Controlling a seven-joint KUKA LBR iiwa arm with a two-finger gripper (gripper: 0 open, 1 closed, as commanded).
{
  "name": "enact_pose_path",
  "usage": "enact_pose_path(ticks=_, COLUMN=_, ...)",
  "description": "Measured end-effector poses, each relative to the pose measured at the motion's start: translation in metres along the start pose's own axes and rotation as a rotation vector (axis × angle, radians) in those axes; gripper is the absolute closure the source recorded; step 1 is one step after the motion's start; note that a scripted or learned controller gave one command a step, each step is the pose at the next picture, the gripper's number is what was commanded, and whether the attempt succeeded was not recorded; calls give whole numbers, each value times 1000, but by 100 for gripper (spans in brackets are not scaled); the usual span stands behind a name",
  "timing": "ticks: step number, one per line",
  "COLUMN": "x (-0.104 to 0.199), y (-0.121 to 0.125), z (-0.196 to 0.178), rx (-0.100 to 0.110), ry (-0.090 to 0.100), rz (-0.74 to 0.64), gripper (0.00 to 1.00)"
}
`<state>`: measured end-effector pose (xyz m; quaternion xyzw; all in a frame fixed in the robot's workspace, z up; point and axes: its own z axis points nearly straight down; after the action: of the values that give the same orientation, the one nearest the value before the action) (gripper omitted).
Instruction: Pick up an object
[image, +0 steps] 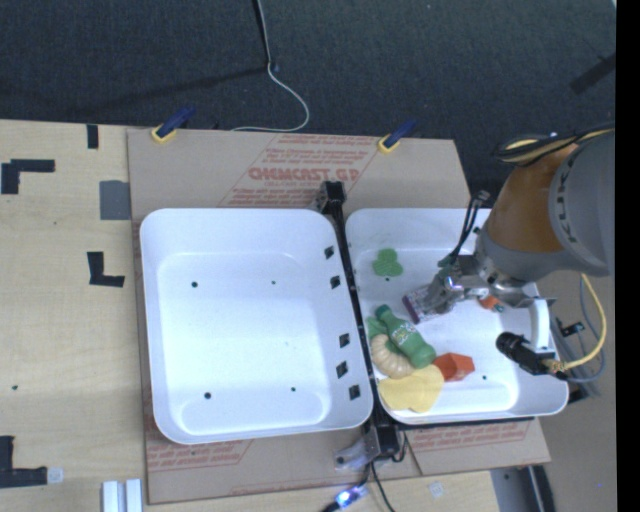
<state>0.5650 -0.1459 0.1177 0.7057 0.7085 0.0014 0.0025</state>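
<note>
We found the gripper (425, 298) low in the right bin (500, 400), approaching; its grasp we could not tell. The green bottle (408, 340) lay at seven o'clock; the next move needed a descent there.

Red print on the cardboard sheet (290, 170) under the bins reads roughly "CHEMCAST GP"; smaller lines are illegible.

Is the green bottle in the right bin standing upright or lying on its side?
Lying on its side. The green bottle shows its whole length along the floor of the right bin, slanted, next to a yellow toy.
</note>
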Motion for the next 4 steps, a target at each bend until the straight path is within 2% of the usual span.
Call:
enact_pose_path(ticks=1, x=49, y=66, z=-10, rx=1, ry=2, rz=-4, gripper=100)
enact_pose_path(ticks=2, x=87, y=107, z=-70, rx=-1, ry=2, rz=-3, gripper=100)
enact_pose_path(ticks=3, x=200, y=104, z=-94, rx=3, ry=6, rz=-9, gripper=100)
enact_pose_path(ticks=4, x=248, y=106, z=-218, rx=-7, ry=4, rz=-4, gripper=100)
